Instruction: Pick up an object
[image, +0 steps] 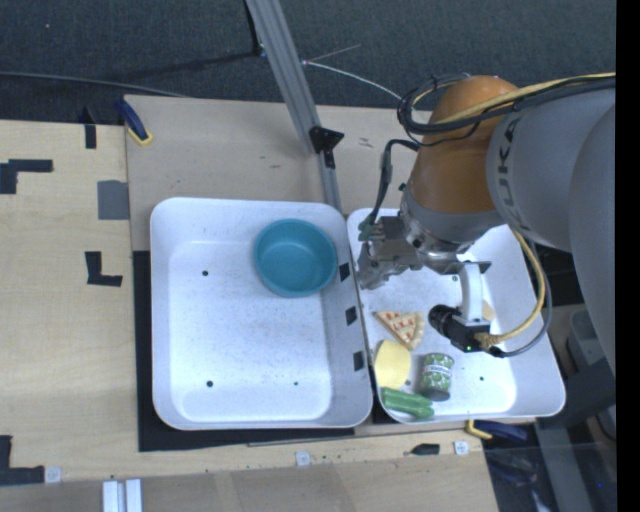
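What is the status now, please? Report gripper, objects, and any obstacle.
Gripper low over right bin, near its left wall; nothing seen held. Pizza slice, yellow piece, green can, green pod lie below it. Blue bowl in left bin.

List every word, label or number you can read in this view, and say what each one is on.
"KU": partial vertical lettering on the grey arm, cut off past those letters.
Label on the small green can in the right bin: too small and blurred to read.
Nothing legible on the blue bowl, the pizza slice toy or the left bin.
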